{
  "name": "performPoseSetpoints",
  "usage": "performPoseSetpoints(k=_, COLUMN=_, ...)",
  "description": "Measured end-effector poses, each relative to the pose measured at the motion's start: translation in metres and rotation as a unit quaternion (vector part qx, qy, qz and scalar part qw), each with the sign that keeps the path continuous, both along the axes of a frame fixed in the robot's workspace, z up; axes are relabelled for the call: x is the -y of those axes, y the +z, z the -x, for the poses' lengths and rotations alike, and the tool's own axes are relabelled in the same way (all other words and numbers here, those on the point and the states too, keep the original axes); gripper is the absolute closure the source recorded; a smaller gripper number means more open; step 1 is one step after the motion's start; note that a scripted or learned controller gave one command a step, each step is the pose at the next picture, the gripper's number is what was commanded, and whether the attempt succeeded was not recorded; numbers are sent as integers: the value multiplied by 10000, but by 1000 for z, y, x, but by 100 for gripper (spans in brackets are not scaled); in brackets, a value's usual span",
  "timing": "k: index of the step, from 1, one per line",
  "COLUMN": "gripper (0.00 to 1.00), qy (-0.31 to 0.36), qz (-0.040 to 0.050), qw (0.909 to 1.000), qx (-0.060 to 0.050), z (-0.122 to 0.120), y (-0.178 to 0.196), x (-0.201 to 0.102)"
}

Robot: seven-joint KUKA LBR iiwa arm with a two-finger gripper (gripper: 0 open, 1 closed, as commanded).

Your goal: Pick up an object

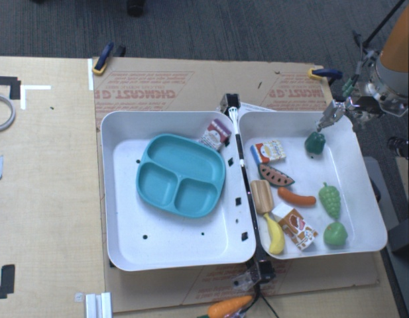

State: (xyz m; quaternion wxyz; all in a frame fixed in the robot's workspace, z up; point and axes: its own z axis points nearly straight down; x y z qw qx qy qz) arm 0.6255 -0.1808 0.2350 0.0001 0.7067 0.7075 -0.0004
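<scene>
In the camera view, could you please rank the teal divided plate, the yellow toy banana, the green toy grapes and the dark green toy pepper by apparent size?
1. Teal divided plate
2. Yellow toy banana
3. Green toy grapes
4. Dark green toy pepper

Banana and grapes look close.

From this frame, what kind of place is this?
Probably a robot lab's pick-and-place bench, not a kitchen: two white bins clipped side by side on cardboard, toy food like a banana and grapes, and an office chair's casters on carpet behind.

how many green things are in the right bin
3. A dark green piece near the far wall below the pincer, green grapes by the right wall, a green apple in the near right corner.
</scene>
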Motion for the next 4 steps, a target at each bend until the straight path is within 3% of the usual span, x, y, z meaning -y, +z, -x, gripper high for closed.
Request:
performPoseSetpoints(k=1, gripper=0, qy=1778, qz=-2, qw=9841, qx=1, z=7, y=-124, x=-66)
performPoseSetpoints(k=2, gripper=0, qy=1071, qz=4, qw=9942, qx=21, z=93, y=-135, x=-65)
performPoseSetpoints(k=3, gripper=100, qy=1058, qz=3, qw=9944, qx=14, z=93, y=-126, x=-64)
performPoseSetpoints(k=4, gripper=100, qy=103, qz=-2, qw=9999, qx=-1, z=148, y=-43, x=-116)
